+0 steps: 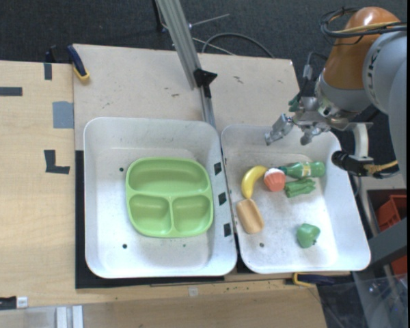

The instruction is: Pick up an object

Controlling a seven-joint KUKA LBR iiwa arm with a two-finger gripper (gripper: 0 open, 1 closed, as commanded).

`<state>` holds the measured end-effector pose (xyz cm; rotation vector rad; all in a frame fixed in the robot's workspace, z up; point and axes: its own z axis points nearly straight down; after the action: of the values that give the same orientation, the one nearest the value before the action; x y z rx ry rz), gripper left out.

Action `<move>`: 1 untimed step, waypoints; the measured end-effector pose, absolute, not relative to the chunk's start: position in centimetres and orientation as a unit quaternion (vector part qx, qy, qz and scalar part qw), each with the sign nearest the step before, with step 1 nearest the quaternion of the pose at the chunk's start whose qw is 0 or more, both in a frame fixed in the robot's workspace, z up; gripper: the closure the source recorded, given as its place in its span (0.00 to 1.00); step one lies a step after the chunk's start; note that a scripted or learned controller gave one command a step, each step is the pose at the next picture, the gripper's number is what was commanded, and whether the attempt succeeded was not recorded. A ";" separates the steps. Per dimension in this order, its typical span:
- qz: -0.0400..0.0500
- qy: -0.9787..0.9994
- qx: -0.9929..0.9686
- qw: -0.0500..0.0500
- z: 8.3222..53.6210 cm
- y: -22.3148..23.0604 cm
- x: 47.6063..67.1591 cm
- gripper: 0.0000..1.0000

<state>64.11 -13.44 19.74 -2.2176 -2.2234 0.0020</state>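
Likely light, stiff and slick, the toy banana (252, 180) lies just left of the red-and-white toy (275, 180) in the right bin (342, 203) — best pinched across its narrow middle — while the gripper (290, 132) hangs above, released, its fingertips too blurred to read finely.

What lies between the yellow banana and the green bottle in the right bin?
In the camera view, a red-and-white round toy lies between the yellow banana and the green bottle.
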 end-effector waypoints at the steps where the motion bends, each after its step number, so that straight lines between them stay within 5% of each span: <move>1: 0.001 -0.708 -0.706 0.001 19.7 -13.4 64.1 0.00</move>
<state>64.11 -13.44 19.74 -2.2174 -2.2237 0.0025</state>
